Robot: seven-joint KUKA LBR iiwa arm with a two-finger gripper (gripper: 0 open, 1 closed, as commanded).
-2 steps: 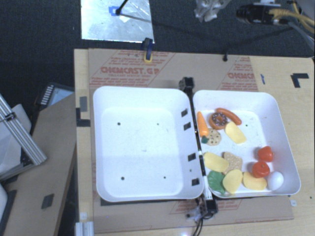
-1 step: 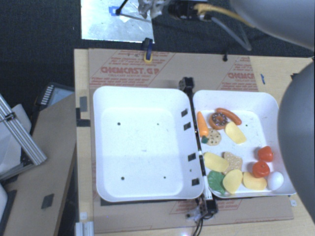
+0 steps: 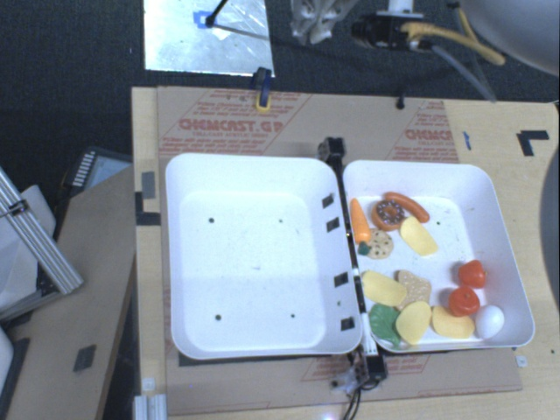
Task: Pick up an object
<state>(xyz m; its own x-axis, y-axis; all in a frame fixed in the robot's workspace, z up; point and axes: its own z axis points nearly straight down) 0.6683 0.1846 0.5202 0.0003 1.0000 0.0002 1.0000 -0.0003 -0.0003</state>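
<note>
Down at the bottom edge of the frame, a tangle of wires (image 3: 354,383) is seen at the front of the seam between the two bins. Just above it, the right bin (image 3: 503,234) is crowded: a green piece (image 3: 381,320) is tucked into the near left corner, touching a yellow piece (image 3: 414,321), and beside those a flat yellow piece (image 3: 451,324) and a white egg (image 3: 488,320) are lined along the near wall. One step farther in, two red tomatoes (image 3: 464,301) are stacked up the right side, a cracker (image 3: 415,285) and another yellow piece (image 3: 383,289) are seen to their left. Farther still, a lemon-yellow piece (image 3: 418,236), a small cookie (image 3: 380,247), an orange carrot (image 3: 360,220) hard against the left wall, a chocolate doughnut (image 3: 388,213) and a sausage (image 3: 406,205) are gathered in the upper left of that bin. Everything lies loose; nothing is lifted.

The left bin (image 3: 179,234) is seen alongside, its white floor speckled with a few dark dots. Both are carried on a surface (image 3: 219,116) covered with brown printed card, where a yellow and blue clip (image 3: 262,90) is fixed at the far edge.

At the very top of the frame, well apart from the bins, the gripper (image 3: 319,11) is seen over the dark floor, blurred; how far the fingers are parted cannot be told, and nothing is seen between them. A shiny sheet (image 3: 206,24) is lying at the upper left.
</note>
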